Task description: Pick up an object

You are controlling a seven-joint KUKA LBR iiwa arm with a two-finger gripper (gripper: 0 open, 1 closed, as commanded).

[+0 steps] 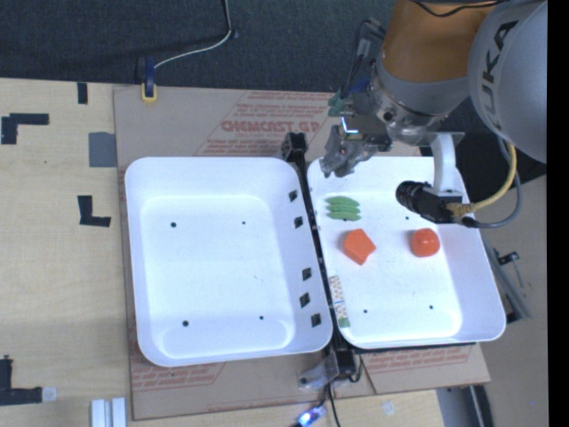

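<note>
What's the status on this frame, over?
End effector above right white bin's far left corner. Nothing seen held. Ridged green piece, orange block, red-orange round piece lie unobstructed.

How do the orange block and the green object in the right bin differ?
The orange block is chunky and angular; the green object is flatter and ridged. The green object lies nearer the gripper; the orange block lies nearer the bin's middle. Both rest apart in the right bin, unheld.
</note>
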